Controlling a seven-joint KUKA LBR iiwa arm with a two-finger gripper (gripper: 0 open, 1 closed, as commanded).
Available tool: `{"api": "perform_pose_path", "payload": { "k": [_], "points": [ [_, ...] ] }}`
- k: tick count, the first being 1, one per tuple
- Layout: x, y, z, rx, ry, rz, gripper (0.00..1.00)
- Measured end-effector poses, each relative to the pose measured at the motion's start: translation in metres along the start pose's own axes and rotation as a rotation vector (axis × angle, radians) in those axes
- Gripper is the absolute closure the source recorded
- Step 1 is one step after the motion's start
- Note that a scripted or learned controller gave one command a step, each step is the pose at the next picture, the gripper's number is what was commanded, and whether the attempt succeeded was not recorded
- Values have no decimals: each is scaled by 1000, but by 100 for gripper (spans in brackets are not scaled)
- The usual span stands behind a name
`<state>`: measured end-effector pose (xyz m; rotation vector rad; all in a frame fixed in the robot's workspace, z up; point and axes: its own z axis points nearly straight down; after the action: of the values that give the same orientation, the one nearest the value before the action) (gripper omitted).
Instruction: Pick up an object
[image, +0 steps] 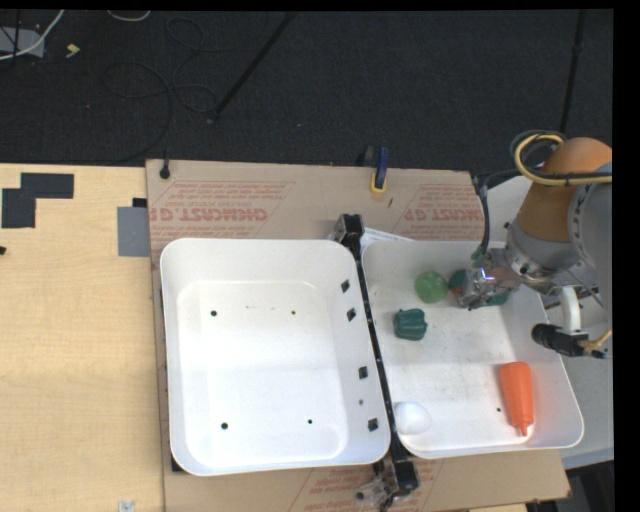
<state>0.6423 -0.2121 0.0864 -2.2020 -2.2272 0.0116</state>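
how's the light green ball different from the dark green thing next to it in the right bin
The light green ball is round and pale; the dark green object is blocky, irregular and much deeper in colour. The ball lies further toward the bin's back edge and closer to the gripper; the dark one lies nearer the divider between the bins. Both are small, green and rest loose on the floor of the right bin.
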Motion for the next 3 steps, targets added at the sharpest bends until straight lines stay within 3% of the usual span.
{"api": "perform_pose_path", "payload": {
  "k": [3],
  "points": [
    [0,0,0,-1,-1,-2,100]
  ]
}}
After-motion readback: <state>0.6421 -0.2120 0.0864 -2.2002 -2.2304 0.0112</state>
